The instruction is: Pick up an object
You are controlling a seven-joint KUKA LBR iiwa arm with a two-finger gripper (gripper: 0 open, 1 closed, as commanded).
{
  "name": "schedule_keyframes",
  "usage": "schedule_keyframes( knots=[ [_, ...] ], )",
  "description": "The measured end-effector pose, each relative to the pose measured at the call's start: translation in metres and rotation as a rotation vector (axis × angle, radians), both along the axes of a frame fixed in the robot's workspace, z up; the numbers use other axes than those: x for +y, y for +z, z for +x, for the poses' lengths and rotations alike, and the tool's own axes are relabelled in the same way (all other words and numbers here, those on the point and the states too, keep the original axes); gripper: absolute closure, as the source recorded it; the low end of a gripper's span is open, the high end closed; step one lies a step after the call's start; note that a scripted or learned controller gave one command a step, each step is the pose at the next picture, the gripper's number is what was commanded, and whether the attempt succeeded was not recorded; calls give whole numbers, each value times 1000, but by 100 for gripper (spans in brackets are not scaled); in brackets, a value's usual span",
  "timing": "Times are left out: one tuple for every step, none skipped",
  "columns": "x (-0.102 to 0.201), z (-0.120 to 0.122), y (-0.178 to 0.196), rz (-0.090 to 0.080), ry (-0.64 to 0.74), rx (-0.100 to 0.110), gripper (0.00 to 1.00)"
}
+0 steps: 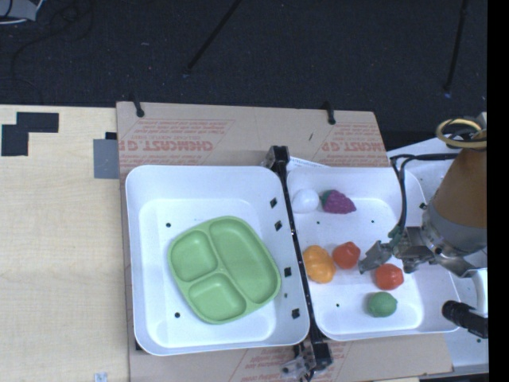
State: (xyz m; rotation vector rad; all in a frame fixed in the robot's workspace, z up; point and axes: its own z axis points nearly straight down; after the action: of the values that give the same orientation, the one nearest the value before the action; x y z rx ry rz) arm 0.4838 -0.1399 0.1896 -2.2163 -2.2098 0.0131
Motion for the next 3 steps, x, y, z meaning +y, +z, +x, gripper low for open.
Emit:
schedule_keyframes(
  knots=[
    [0,3,6,-2,2,-12,0],
    [7,7,-42,1,3,-6,0],
    [12,15,-91,-1,2,-8,0]
  ],
)
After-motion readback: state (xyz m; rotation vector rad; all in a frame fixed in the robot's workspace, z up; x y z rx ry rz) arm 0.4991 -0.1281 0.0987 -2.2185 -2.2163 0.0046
